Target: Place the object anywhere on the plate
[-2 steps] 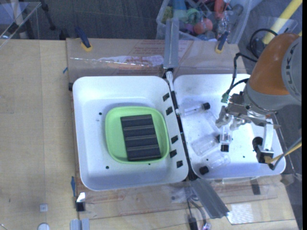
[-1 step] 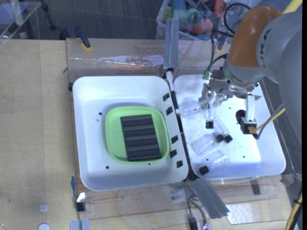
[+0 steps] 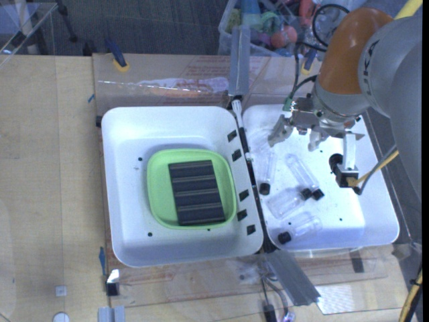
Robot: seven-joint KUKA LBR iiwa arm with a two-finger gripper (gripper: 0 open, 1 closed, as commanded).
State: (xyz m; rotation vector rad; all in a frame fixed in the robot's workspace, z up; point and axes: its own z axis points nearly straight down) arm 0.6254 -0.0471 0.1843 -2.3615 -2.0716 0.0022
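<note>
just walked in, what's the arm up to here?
The arm's gripper hangs over the right bin, above several clear plastic bottles with black caps. Nothing shows between its fingers. The green plate sits in the left bin with a black ridged block on it.

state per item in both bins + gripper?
green plate: flat in left bin, carrying a black ribbed block
clear bottles: lying on their sides in right bin, none lifted
gripper: above the right bin, nothing between its fingers
</note>
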